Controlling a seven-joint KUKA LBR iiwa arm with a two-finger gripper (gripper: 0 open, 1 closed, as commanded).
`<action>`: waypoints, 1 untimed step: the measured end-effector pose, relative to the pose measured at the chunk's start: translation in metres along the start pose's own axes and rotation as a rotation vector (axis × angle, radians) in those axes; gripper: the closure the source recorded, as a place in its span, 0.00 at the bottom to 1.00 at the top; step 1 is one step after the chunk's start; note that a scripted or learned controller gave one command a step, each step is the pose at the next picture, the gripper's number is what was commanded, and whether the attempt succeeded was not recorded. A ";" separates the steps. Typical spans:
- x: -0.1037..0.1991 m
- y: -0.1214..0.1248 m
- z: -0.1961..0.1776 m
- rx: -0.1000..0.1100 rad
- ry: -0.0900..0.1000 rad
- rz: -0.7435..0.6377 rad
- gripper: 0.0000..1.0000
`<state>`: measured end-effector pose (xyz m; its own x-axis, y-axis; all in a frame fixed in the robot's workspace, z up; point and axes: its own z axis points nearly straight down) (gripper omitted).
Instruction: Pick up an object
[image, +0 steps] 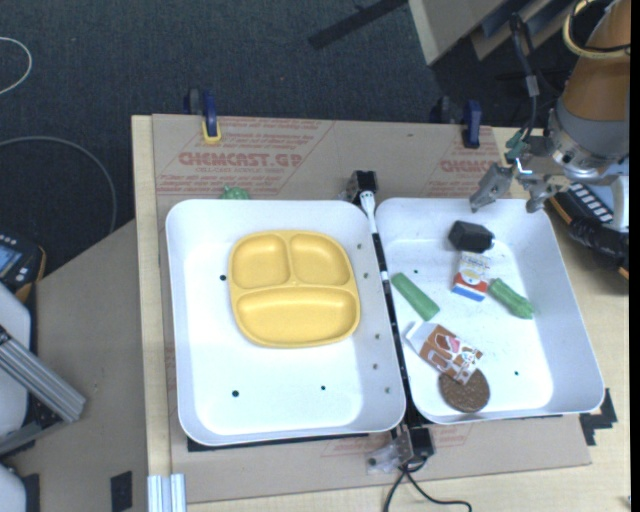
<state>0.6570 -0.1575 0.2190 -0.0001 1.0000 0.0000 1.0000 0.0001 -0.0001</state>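
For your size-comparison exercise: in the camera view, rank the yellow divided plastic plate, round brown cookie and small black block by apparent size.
1. Yellow divided plastic plate
2. Round brown cookie
3. Small black block, only slightly smaller than the cookie, so those two are close.

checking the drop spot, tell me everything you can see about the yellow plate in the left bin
The yellow plate is a rounded-rectangle tray, apparently smooth matte plastic, divided by raised ridges into three compartments: two smaller ones at the far side and one wide one at the near side. All three look empty. It lies flat and right side up in the left bin, toward the far part of the bin floor, turned slightly askew to the bin walls. Nothing touches it but the bin floor.
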 end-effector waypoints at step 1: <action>-0.046 -0.038 0.121 0.013 0.002 0.005 0.00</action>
<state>0.6188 -0.2037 0.0985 0.0053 1.0000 0.0018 0.9999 -0.0053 -0.0131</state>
